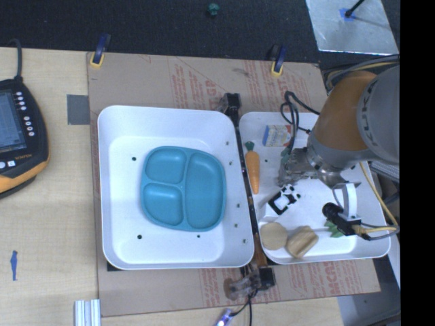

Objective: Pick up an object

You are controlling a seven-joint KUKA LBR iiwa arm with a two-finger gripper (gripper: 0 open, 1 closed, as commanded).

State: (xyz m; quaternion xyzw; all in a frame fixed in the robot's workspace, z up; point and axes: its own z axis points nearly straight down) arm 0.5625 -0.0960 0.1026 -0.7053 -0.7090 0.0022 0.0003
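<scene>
Camera view: end effector (291,175) hangs low in the right bin (370,250) beside the carrot (253,170); its opening cannot be judged.

red print runs across the cardboard sheet (170,87) under the bins, too faint to read.

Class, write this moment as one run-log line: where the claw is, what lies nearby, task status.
claw: over right white bin | nearby: orange toy carrot | left white bin: blue divided plate | pick: not yet shown
</scene>
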